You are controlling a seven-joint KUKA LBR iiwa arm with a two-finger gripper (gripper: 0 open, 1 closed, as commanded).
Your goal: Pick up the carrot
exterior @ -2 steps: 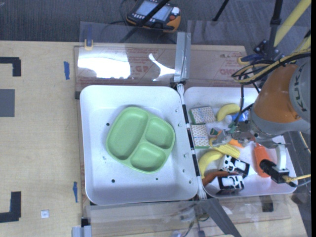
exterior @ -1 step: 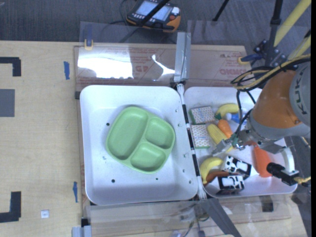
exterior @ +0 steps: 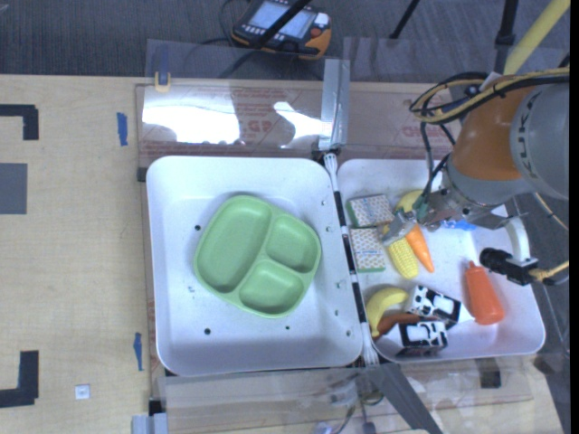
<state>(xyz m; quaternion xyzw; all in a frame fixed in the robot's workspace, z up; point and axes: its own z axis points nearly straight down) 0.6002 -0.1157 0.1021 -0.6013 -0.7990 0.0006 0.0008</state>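
The carrot [exterior: 419, 250] is a small orange toy lying in the right bin [exterior: 525, 337], slanted, with its upper end toward the gripper. My gripper [exterior: 423, 213] hangs low over the bin just above and behind the carrot's upper end, close to it or touching it. The grey arm with its orange band [exterior: 488, 147] reaches in from the right and hides the bin's far right corner. The carrot rests on the bin floor beside a yellow corn cob [exterior: 403, 258].
The right bin also holds two green-patterned packets [exterior: 367, 231], a banana [exterior: 387, 304], a black-and-white cow toy [exterior: 427, 319] and an orange bottle [exterior: 485, 294]. A green divided plate [exterior: 258, 256] lies in the left bin [exterior: 172, 333]. A metal divider [exterior: 342, 233] separates the bins.
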